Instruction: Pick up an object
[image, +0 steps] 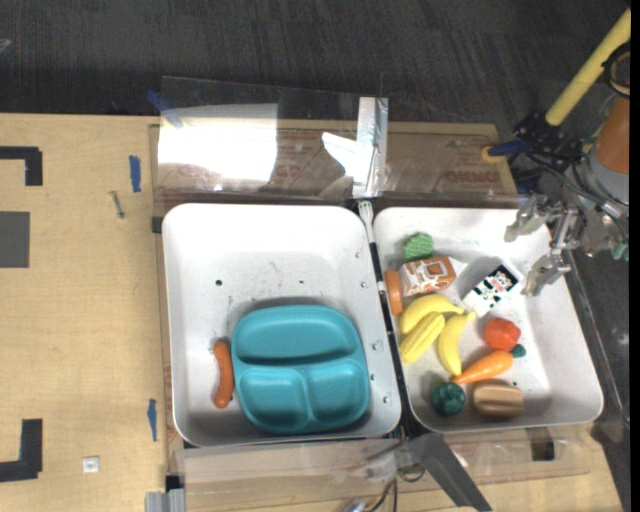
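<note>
My gripper (537, 250) hangs over the upper right part of the right bin (585, 385), open, with nothing between its fingers. Just left of and below it lies a small white and black carton (492, 284). Further left are an orange snack box (428, 273), a green toy (417, 243) and a bunch of yellow bananas (432, 328). A red tomato (502, 332), a carrot (484, 366), a dark green broccoli (449, 398) and a bread roll (497, 399) lie toward the bin's front.
The left bin (190, 250) holds a teal divided plate (298, 368) and an orange sausage (222, 373) beside it. A clear plastic sheet (270, 150) stands behind the bins. A yellow pole (590, 70) and cables rise at the upper right near the arm.
</note>
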